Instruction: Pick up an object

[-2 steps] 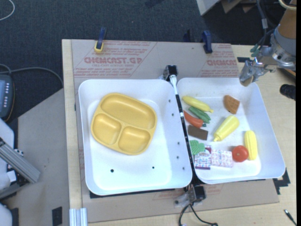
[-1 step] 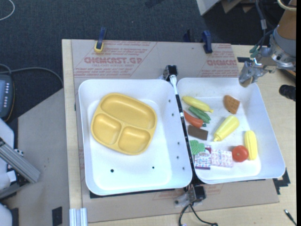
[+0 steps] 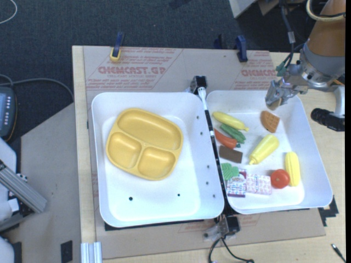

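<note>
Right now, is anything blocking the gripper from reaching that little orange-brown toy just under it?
Nothing visible does. The gripper hovers over the far part of the right white bin, and the small orange-brown toy piece lies just below it in the view, with bare bin floor around it. The yellow squeeze bottle lies apart, nearer the camera.

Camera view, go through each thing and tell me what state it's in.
Pincer: raised over the right bin's far edge.
Yellow tray: upright in the left bin.
Yellow bottle: lying on its side.
Tomato: resting beside the corn.
Right bin: holds the toy food.
</note>
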Controlling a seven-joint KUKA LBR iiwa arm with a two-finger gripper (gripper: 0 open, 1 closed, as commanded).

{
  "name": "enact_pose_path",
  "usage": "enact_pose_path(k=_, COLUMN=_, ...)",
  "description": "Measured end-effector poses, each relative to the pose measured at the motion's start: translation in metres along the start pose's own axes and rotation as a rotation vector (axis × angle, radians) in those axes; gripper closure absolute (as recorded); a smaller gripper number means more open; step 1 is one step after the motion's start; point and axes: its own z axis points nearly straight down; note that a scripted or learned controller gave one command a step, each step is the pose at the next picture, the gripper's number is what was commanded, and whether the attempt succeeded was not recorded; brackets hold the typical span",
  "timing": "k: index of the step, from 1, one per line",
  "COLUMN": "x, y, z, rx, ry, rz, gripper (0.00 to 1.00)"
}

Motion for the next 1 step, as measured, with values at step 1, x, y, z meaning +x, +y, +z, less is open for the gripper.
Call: enact_pose_path(k=1, x=0.0460, y=-0.0258, z=0.0078, rx=0.001, ry=0.000, rz=0.000, gripper=1.00)
